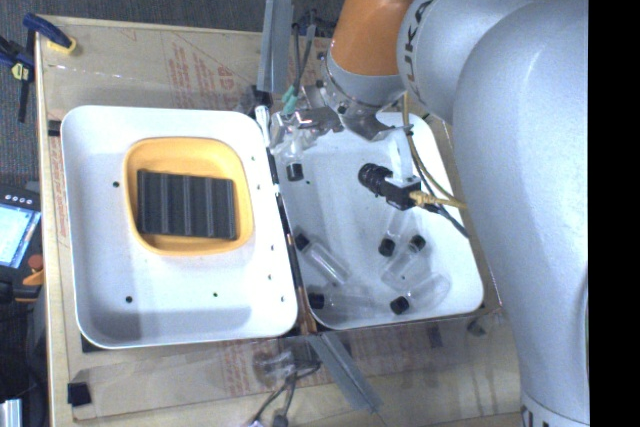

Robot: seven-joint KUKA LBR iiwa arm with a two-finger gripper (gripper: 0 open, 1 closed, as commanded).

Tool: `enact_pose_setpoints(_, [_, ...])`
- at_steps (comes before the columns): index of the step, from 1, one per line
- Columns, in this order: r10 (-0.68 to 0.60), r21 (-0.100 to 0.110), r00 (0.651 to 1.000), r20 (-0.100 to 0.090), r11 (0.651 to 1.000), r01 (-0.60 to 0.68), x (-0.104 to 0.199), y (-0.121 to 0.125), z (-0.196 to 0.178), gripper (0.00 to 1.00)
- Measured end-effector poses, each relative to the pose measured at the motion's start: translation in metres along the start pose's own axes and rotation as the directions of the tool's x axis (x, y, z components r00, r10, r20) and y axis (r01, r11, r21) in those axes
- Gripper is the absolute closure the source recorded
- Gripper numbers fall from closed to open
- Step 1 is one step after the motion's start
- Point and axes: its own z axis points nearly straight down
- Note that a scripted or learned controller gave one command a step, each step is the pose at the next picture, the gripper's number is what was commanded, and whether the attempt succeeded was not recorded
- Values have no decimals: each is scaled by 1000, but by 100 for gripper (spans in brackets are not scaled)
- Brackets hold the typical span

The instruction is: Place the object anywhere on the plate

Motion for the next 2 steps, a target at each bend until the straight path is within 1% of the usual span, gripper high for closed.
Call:
enact_pose_setpoints(1, [-307, 3, 952, -2, 952, 307, 26, -3, 24, 100])
enact_pose_setpoints(2, [-306, 3, 952, -1, 952, 306, 26, -3, 24, 0])
